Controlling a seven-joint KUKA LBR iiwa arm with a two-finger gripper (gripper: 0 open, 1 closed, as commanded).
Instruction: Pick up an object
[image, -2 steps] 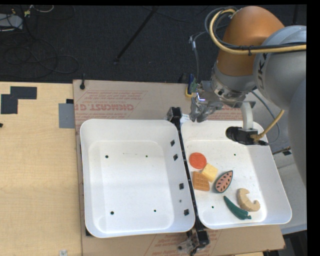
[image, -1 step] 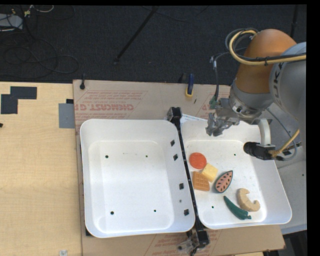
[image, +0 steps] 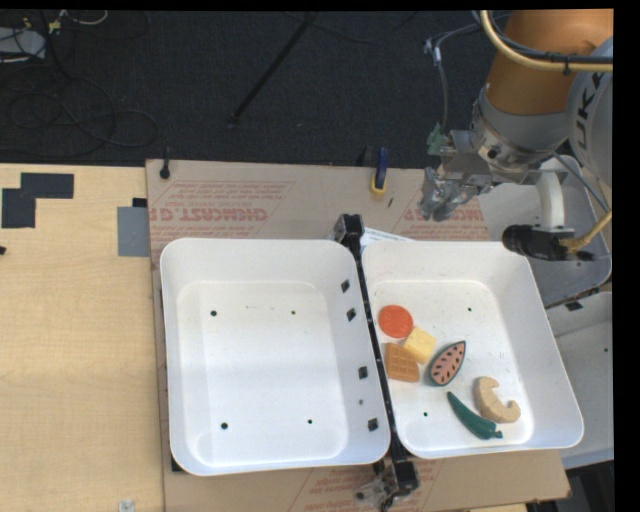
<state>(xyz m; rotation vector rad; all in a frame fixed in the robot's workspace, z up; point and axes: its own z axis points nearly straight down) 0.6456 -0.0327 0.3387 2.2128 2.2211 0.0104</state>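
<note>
The right bin holds several toy foods: an orange-red disc, a yellow block, an orange waffle-like block, a watermelon slice, a tan curved piece and a dark green pepper. My gripper hangs above the bench behind the right bin's far rim, well apart from all of them. Nothing shows between its fingers.
The left bin lies beside the right one, with a black clip strip along their shared rim. A blue and yellow clamp stands at the cardboard's far edge. A black fitting juts out right of the gripper.
</note>
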